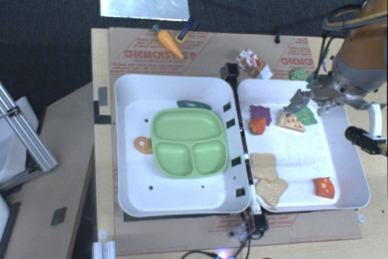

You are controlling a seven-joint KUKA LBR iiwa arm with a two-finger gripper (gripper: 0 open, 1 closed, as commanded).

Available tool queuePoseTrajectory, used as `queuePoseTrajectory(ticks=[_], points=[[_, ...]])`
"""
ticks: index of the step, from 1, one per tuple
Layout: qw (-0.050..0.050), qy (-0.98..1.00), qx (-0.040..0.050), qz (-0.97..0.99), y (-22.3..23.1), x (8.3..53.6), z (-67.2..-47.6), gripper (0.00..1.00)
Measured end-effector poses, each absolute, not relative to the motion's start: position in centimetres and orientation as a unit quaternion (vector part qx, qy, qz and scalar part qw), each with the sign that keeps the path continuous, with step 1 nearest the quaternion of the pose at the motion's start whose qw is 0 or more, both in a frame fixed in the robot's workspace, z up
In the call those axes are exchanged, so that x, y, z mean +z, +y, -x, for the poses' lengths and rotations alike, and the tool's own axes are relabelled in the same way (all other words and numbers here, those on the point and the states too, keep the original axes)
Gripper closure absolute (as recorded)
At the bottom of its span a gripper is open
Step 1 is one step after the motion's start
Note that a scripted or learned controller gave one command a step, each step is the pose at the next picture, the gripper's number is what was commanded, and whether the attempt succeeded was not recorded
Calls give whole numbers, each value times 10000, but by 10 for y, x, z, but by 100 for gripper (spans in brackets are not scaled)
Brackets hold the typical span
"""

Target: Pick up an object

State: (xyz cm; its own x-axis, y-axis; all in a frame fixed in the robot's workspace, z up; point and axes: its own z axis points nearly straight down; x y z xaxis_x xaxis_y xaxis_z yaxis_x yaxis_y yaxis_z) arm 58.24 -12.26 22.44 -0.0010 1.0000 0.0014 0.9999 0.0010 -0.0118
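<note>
Cardboard under bins: "CHEMCAST"

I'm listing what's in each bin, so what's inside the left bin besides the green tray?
In the left bin, beside the green divided tray, lies a small orange pretzel-like ring. A dark teal object pokes out behind the tray, partly covered. Anything beneath the tray is hidden.

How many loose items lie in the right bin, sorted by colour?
Tan: 3, two crackers and a wedge
Red: 2, one by the purple piece, one near the front corner
Purple: 1
Green: 1, under the gripper
Total: 7
</note>
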Motion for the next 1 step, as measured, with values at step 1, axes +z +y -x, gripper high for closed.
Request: queuePoseTrajectory(ticks=[1], points=[[-6,-7082,-4,7060,-122,232,-585,0]])
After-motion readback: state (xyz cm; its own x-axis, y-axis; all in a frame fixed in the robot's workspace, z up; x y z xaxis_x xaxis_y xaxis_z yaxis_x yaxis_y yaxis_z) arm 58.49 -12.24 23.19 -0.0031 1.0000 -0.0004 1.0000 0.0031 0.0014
